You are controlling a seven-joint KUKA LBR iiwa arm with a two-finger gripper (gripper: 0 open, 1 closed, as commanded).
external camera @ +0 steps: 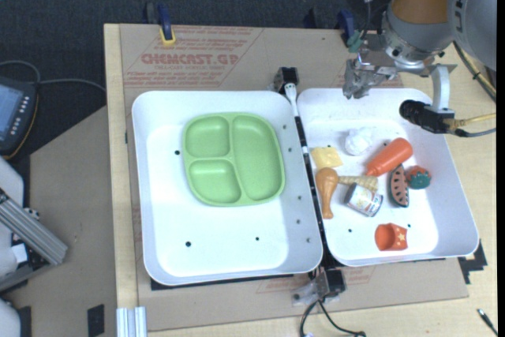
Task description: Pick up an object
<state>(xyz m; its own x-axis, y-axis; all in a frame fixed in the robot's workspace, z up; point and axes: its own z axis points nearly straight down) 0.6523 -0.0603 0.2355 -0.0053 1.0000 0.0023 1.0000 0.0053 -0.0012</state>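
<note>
Objects for picking lie clustered in the right bin [458,205]: a white crumpled lump [357,141], a yellow block [326,157], an orange bottle-like toy [388,156], a drumstick-shaped toy [327,187], a small tin can [364,202], a watermelon slice [399,186] beside a teal piece [418,179], and a small orange cup [390,236]. They lie loosely, some touching, probably so that a grasp may be tried on any of them. The left bin [154,193] bears a green divided plate [234,158], likely as a place to set things. The gripper [359,83] hangs over the right bin's far rim, apart from every item; how its jaws stand I cannot tell. Both bins rest on the surface [122,67].
</note>
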